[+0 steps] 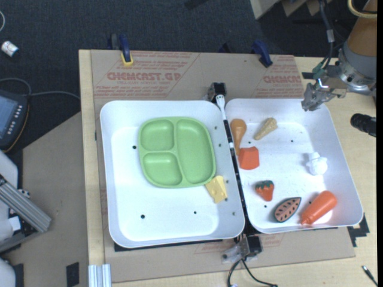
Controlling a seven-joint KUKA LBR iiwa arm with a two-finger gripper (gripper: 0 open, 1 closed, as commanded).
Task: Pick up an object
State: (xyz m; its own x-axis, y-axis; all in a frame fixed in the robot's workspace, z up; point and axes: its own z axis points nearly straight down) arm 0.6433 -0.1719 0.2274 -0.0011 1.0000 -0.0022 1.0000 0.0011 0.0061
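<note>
Gripper (313, 98) sits at the upper right of the frame, over the far right corner of the right bin (335, 139); you cannot tell how its claw is set from here. Below it in that bin you see a white lump (315, 163), an orange carrot (318, 207), a seeded slice (287, 209), a strawberry (265, 189), a red block (249, 158) and a cone (265, 128). In the left bin (119, 208) lies a green divided plate (177, 152), a yellow piece (217, 189) touching its lower right corner.
</note>
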